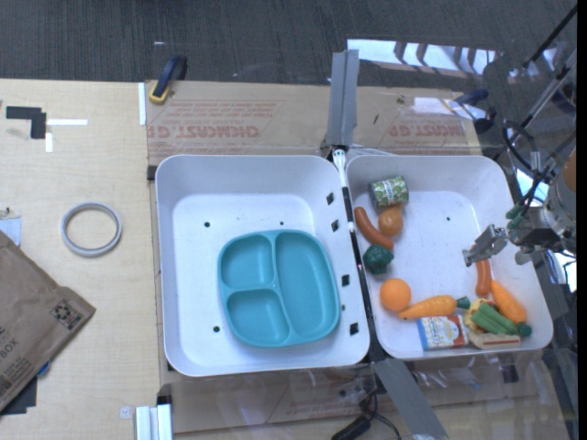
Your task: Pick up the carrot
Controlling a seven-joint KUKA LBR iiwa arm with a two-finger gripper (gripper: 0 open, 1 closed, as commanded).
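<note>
**Carrot near the right bin's front wall**

Wooden bench, two white bins. In the right bin (431,177) the carrot (429,307) lies near the front wall — bare floor behind it. The gripper (495,243) hangs behind it, fingers spread, holding nothing.

Two white bins: left bin (183,246), right bin (431,333). One blue tray (277,287), three compartments, in the left bin, well left of the gripper (500,246). Right bin: carrots, three: one (431,307) lower left of the gripper, one (483,276) just below it, one (507,302) below right. One orange (395,294); one sausage (373,228); one can (389,192); one carton (441,333). One tape ring (92,228) far left.
</note>
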